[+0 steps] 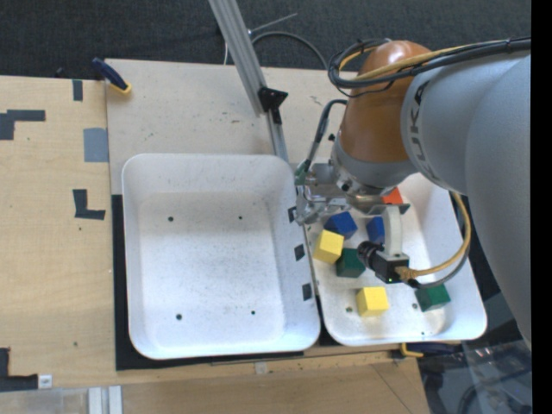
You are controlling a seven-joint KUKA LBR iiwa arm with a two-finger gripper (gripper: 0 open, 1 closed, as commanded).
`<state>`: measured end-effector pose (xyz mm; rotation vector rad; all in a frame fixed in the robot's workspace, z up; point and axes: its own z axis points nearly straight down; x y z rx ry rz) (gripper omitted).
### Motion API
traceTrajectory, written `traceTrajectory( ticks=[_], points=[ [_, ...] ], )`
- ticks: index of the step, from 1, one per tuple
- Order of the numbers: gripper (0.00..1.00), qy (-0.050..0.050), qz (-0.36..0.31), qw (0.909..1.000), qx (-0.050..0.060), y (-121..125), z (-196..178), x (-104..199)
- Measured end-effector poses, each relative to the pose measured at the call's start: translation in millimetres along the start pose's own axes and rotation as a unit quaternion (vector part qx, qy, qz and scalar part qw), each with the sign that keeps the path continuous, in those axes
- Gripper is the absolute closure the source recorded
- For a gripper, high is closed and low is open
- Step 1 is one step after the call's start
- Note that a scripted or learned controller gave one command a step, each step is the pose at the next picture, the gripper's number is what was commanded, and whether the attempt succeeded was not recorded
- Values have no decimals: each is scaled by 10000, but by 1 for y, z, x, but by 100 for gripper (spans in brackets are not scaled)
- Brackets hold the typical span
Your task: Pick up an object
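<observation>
My gripper [326, 203] hangs low over the back left part of the right bin [461, 317], under the orange wrist band. Just below it lie a blue block [343, 224] and a yellow block [329, 246], with a dark green block [349, 266] beside them. A second blue block [376, 228] and a red-orange piece [393, 197] lie partly hidden by the arm. Nearer the front sit another yellow block [373, 300] and a green block [432, 297]. Nothing shows as held.
The left bin [147, 257] stands alongside, its wall touching the right bin's. A slanted metal pole [246, 59] rises behind the bins. A black cable fitting [384, 264] hangs among the blocks. The arm's bulk covers the right bin's back right.
</observation>
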<state>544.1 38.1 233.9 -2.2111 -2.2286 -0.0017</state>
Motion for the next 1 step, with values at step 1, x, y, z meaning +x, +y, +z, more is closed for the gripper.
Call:
traceTrajectory(
  ticks=[1],
  points=[
    [100,-8,4,10000,7,14,12,55]
  ],
)
